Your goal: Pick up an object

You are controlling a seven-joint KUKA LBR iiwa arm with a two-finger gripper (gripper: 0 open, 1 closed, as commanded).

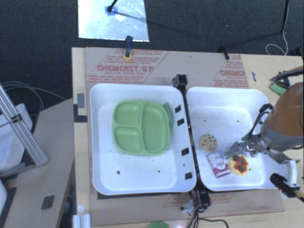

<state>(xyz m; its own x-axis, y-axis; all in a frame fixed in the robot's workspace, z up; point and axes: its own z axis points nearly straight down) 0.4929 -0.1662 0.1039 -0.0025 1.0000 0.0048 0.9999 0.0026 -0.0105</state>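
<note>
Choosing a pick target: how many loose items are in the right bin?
3. A round cookie lies near the bin's middle; a small red-and-white packet sits toward the front; a yellow-and-red toy pizza lies beside it, at the pincer. The arm may hide others.

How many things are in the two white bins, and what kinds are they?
Green tray, in the left bin: 1
Cookie, in the right bin: 1
Red packet: 1
Yellow and red toy: 1
Total: 4
</note>
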